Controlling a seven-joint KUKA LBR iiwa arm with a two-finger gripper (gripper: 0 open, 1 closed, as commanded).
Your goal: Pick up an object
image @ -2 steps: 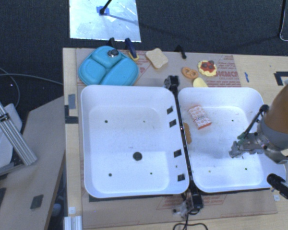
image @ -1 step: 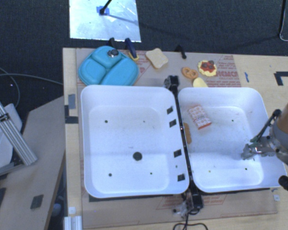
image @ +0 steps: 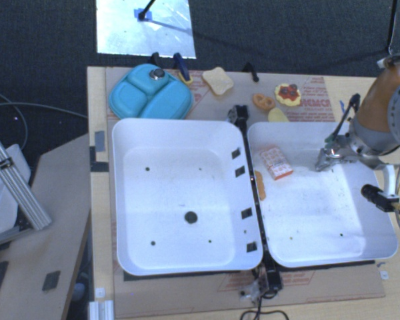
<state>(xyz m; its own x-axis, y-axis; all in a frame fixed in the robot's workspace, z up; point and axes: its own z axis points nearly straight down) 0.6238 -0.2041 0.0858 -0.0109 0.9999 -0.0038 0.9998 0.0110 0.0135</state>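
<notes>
One claw (image: 325, 160) hangs low over the right bin (image: 333, 245), near its far edge; whether it is apart or together I cannot tell from here. Nothing sits in it. Just to its left, apart from it, a small red-and-white box (image: 276, 163) lies flat on the bin floor, long axis slanting from far-left to near-right. A thin orange stick (image: 260, 185) lies along the bin's left wall, pointing away from the camera. The grey arm (image: 380, 119) comes in from the right, orange band uppermost, wrist bent down and leftward. Beyond the bins, on the tabletop (image: 100, 99), sit a blue divided plate (image: 151, 95), a toast slice (image: 218, 81) and other toy food.
</notes>
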